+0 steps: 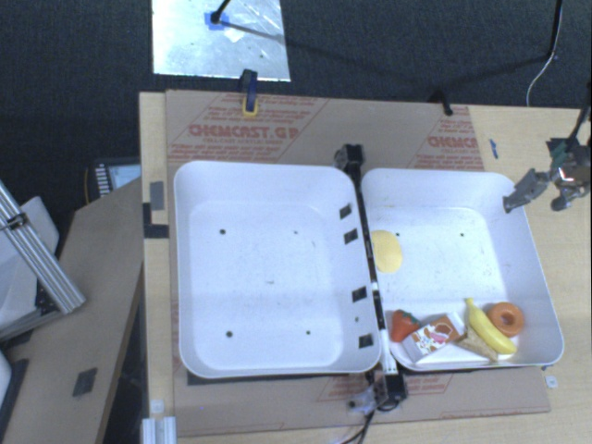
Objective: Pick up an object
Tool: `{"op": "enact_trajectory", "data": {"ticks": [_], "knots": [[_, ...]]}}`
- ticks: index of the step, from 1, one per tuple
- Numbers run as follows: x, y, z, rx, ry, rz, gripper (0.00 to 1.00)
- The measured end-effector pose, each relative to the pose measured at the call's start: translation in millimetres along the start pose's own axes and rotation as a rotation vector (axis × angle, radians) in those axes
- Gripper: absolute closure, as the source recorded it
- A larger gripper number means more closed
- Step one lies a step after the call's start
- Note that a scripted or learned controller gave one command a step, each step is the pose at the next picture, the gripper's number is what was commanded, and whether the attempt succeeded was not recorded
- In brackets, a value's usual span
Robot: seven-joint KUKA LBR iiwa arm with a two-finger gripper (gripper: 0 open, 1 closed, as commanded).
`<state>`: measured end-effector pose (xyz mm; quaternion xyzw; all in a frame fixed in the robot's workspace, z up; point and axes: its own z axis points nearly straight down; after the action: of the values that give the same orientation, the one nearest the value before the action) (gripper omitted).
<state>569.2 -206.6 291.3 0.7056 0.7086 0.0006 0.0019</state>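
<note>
The right bin (518,248) holds several objects. A yellow round piece (386,251) lies by its left wall. Along its front edge sit a red item (403,325), a white and red packet (433,337), a yellow banana (488,327) and an orange ring-shaped piece (507,318). My gripper (534,202) hangs at the far right, above the bin's back right corner, well away from all of them. It is open, with nothing between its fingers.
The left bin (185,248) lies beside the right one, with a black clip strip (363,266) along the shared wall. A cardboard sheet (305,123) lies under both bins. A shiny metal plate (220,26) sits at the back.
</note>
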Motion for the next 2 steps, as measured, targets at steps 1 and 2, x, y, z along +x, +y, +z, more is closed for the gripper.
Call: {"op": "enact_trajectory", "data": {"ticks": [1, 2], "knots": [[70.1, 30.7, 214.9, 0.007, 0.005, -0.005, 0.0], [65.8, 31.7, 206.8, 0.001, 0.001, 0.001, 0.0]]}}
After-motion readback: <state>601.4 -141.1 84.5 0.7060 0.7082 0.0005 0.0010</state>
